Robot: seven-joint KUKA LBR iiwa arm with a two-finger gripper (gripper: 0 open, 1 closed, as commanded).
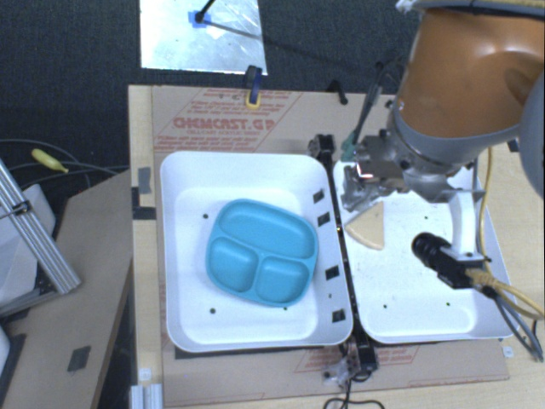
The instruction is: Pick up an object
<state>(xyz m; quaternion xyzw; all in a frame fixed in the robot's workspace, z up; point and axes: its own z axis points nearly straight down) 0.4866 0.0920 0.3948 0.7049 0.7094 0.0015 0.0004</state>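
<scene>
A pale tan wedge-shaped piece point(369, 228) lies in the right bin point(409, 309), near that bin's far left corner. My gripper point(356, 192) hangs at the wedge's upper edge, close to the wall between the two bins; its tip is partly hidden by the wrist hardware. In the left bin point(183, 228) rests a blue divided plate point(260, 252) with three compartments, roughly at the bin's middle. The grey and orange arm fills the upper right of the view and covers the far part of the right bin.
Both bins rest on a cardboard sheet point(223, 118) with red lettering. A shiny foil sheet point(200, 24) lies behind it on dark carpet. Black clips point(328, 220) line the wall between the bins. An aluminium frame point(34, 237) stands at the left.
</scene>
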